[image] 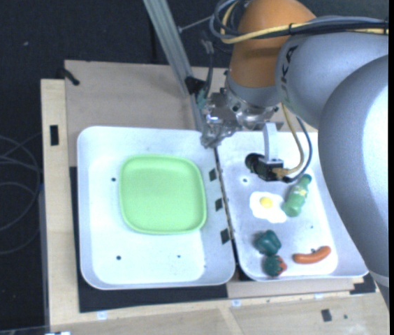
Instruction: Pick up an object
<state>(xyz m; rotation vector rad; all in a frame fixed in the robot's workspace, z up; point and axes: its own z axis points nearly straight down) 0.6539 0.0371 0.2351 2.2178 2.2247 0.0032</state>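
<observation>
In the right bin [323, 222] lie a fried egg toy [267, 204], a green bottle [296, 197], a green pepper [267, 241], a small green and red piece [274, 264] and a red sausage [311, 255]. A light green square plate [162, 194] lies flat in the left bin [96, 208]. My gripper [212, 132] hangs under the orange band, over the back end of the divide between the two bins. It is well behind the toys, and I see nothing held in it.
The grey arm covers the right bin's back right corner and the view's right side. A black part on a cable [258, 163] sits just behind the egg. A slanted metal bar [169, 40] rises at the back. Wooden bench surrounds the bins.
</observation>
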